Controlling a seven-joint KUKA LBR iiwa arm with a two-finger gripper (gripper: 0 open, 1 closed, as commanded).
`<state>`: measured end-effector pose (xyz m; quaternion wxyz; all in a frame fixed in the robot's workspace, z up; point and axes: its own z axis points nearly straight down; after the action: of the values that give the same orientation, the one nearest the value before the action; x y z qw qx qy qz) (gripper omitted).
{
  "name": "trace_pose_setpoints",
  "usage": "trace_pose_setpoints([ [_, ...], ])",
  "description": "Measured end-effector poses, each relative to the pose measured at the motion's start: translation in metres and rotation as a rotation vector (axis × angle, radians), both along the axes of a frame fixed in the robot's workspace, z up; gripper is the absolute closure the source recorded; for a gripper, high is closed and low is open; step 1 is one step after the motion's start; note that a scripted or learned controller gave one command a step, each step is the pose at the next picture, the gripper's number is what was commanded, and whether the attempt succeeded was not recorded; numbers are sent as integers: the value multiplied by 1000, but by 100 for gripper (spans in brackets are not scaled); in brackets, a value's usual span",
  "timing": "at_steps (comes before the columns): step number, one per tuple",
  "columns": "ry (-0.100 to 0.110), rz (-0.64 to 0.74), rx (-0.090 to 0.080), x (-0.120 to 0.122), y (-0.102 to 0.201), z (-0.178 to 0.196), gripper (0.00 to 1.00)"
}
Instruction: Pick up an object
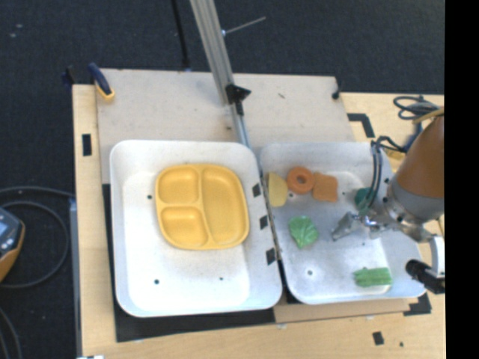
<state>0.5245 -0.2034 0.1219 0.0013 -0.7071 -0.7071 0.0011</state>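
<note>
We look down at a slant on a bench holding two shallow white bins side by side. The left bin holds a yellow divided plate with three compartments. The right bin holds the loose objects, and the arm reaches into it from the right of the view.

The gripper sits low over the middle of the right bin, its metal fingers pointing toward the left of the view. We see two thin prongs a little apart, with nothing between them, so we judge it partly open and holding nothing.

The relation that matters: the nearest object is a crumpled green piece, just beside the fingertips on their left, apart from them and not touching. It is roughly as wide as it is tall, so it offers no clear long axis, and it looks soft and leaf-like.

Other candidates lie farther off. An orange ring touches a tan block near the bin's far edge, with a pale yellow piece against the left wall. A flat green bar lies near the front edge, its long axis running left to right, below the gripper in the view.

We judge a short move leftward would bring the fingers over the crumpled green piece
</note>
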Motion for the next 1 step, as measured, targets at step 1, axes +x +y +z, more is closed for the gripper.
trace_pose_setpoints([
  [1, -8, -3, -3, 2, -2, 14, 100],
])
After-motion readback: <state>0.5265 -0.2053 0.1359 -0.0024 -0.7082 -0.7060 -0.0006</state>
